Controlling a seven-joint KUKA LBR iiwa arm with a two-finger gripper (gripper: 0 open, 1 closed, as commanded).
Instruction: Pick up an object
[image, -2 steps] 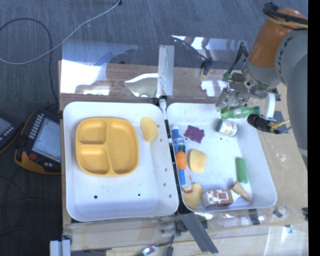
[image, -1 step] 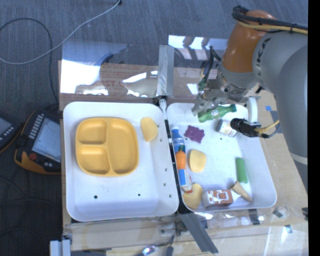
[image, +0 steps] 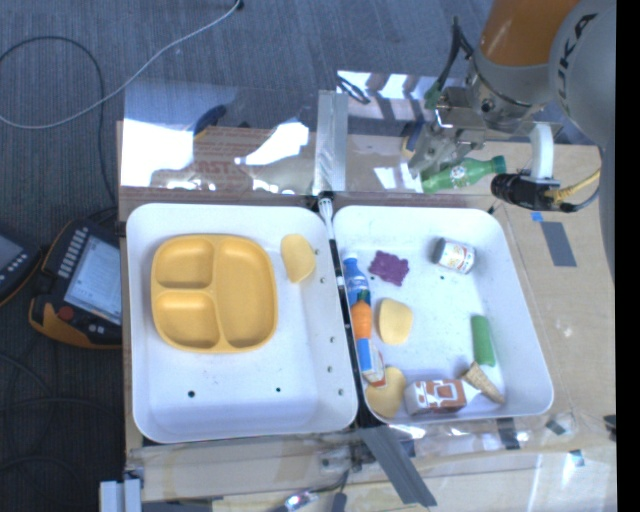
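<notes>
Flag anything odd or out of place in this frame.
A green bottle sits at the end effector, raised beyond the right bin's far rim, tilted sideways. A marker lies along the divider between bins. Nothing looks spilled or damaged.

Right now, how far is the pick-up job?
Looks nearly done: the hand is raised above the far edge of the right bin with a green bottle between its fingers. Left: carrying it away. The can, purple grapes and others remain inside.
</notes>
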